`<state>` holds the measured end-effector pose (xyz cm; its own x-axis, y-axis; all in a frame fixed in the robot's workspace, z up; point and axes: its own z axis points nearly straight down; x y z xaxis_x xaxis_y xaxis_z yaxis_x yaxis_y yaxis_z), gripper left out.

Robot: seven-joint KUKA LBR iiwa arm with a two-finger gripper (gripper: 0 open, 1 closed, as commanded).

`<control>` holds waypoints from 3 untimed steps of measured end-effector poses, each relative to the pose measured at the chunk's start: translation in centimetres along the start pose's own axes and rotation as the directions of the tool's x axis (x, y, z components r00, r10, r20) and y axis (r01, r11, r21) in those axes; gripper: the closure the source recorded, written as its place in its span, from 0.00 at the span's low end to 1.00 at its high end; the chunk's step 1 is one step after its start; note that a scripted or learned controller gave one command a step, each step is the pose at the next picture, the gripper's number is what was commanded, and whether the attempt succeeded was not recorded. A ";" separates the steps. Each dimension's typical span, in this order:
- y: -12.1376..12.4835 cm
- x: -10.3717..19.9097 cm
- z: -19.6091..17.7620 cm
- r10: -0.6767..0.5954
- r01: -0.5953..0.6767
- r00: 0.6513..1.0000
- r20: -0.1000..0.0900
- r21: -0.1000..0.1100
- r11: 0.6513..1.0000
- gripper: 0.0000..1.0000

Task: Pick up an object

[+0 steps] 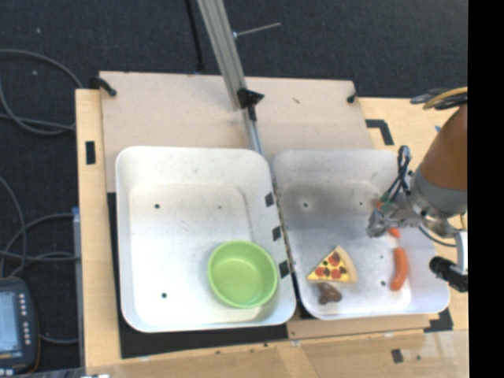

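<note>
So the arm [445, 160] comes in from the right and its gripper [383, 223] is sitting low over the right bin [331, 179], toward that bin's right side. Honestly can't tell whether the pincer is wide, narrow or gripping anything, it's just a grey blur from up here. There's a small orange bit right at the tip but I can't make out what it is. In the same bin, a little orange sausage [399, 268] lies just below the gripper, near the front right corner. A toy pizza slice [333, 266] is further left, with a small brown lump [329, 293] just in front of it. The left bin [173, 187] has a green bowl [242, 273] at its front right
</note>
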<state>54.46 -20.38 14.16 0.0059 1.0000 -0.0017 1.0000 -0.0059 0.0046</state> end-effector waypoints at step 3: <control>2.0 0.9 -14.6 -0.011 0.011 1.000 0.000 -0.003 1.000 1.00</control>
<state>56.44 -19.43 28.75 -0.0053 1.0000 -0.0020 1.0000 0.0053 0.0077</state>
